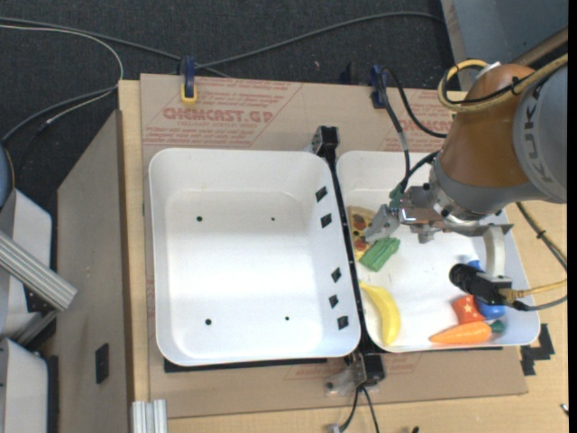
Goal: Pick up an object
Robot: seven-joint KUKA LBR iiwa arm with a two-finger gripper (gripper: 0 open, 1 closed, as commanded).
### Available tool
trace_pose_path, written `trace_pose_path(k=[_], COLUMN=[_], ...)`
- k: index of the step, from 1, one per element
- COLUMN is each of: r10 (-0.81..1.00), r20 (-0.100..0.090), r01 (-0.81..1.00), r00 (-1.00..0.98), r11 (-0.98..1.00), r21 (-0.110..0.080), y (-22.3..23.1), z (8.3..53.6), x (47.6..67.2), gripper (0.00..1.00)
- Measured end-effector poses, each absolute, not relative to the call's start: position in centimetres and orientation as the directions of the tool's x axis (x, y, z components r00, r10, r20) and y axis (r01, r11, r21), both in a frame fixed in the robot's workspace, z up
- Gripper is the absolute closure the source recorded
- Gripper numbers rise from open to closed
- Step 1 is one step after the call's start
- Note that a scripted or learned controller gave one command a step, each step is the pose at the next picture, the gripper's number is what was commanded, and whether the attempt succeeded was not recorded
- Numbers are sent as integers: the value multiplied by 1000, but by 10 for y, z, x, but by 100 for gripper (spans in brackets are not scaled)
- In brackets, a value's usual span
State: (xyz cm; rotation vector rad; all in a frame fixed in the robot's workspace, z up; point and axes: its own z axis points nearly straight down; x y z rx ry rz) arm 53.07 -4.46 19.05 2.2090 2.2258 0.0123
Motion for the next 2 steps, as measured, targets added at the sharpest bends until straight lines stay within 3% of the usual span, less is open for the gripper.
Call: trace_pose_path(k=[1, 2], r10=[1000, 1000], r20=[0, 1], r01=[1000, 1000], r00=[-2, 6], r11=[2, -6], r21=[3, -8], y=[-53, -109], z=[185, 139], x=[555, 527], gripper=[0, 0])
